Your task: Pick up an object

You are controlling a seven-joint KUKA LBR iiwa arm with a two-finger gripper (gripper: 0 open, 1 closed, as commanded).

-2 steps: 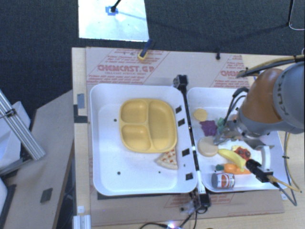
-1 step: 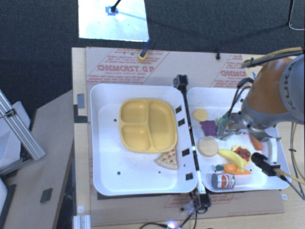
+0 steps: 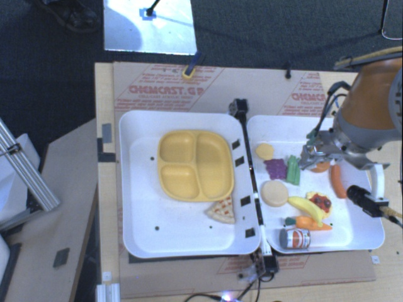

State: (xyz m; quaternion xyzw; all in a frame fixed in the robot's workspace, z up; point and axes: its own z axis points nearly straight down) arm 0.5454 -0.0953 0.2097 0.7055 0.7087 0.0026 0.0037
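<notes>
Faintly, "CHEMCAST GP" on board

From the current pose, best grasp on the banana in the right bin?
Take the banana across its middle, coming straight down from above. It lies flat, long and thin, running left to right, so the narrow width suits a two-finger pinch. The carrot sits close below it and a pizza slice touches its right end, so probably keep the hand toward the left half.
</notes>
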